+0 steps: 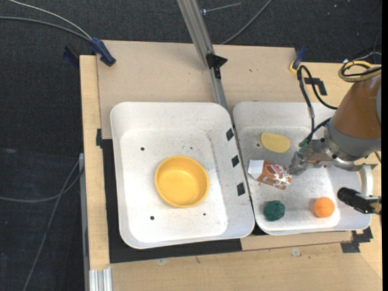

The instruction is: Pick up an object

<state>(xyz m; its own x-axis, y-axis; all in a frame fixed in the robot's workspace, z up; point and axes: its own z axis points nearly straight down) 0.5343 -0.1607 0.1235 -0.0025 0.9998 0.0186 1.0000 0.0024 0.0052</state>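
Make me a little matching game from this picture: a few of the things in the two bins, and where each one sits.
Things:
1. bowl
2. orange ball
3. green ball
4. yellow disc

Places:
A. right bin, far side
B. left bin, middle
C. right bin, near right corner
D. right bin, near left corner

Pairs: 1-B, 2-C, 3-D, 4-A

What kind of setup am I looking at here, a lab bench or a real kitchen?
Most likely a robotics lab bench, not a kitchen: two shallow white bins sit on a bare wooden board, loose cables trail over dark carpet, and a mixed set of test objects like a yellow bowl.
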